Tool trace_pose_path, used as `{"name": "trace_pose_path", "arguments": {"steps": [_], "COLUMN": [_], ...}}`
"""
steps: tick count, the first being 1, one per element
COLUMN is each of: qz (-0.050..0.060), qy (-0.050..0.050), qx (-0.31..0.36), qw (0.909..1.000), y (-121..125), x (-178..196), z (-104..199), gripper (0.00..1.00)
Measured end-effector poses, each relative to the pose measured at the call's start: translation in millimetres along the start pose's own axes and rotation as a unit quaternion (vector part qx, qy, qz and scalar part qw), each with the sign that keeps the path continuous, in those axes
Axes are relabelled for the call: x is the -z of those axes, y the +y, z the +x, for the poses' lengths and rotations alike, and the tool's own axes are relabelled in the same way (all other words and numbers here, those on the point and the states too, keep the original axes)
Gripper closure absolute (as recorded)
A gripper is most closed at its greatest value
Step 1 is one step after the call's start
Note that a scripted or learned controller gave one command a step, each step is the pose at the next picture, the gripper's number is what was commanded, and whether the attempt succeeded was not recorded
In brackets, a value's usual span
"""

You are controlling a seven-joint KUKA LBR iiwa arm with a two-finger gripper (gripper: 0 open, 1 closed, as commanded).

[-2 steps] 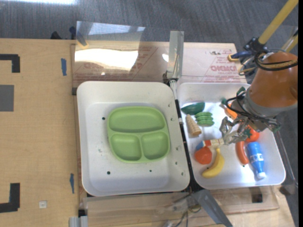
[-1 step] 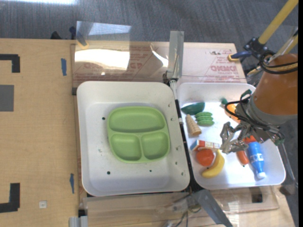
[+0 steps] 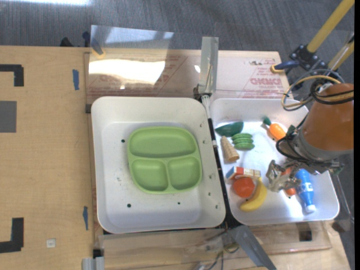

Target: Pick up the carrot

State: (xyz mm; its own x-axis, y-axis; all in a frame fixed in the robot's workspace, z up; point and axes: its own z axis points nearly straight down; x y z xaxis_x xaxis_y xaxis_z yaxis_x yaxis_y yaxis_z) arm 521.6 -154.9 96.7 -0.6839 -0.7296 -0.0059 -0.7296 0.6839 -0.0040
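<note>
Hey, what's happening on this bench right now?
A robot arm reaches into the right bin, its hand low among toy foods beside a blue bottle. The carrot it should pick up lies apart, near the bin's far edge, untouched. A tomato and banana sit nearby. The left bin holds a green divided plate.

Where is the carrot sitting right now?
The carrot lies in the right bin, near its far edge, to the right of the green sliced toy and just beside the orange-banded arm.
</note>
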Motion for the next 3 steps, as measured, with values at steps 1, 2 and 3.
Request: {"name": "trace_pose_path", "arguments": {"steps": [1,2,3], "qz": [0.004,0.003,0.001], "qy": [-0.002,-0.003,0.000], "qx": [0.008,-0.088,0.051], "qw": [1.0000,0.9961,0.9987], "y": [-61.9,-46.8,-35.4], "x": [-6.4,88.1,1.1], "z": [-34.8,-78.2,-18.4], "gripper": [1.00,1.00,1.00]}}
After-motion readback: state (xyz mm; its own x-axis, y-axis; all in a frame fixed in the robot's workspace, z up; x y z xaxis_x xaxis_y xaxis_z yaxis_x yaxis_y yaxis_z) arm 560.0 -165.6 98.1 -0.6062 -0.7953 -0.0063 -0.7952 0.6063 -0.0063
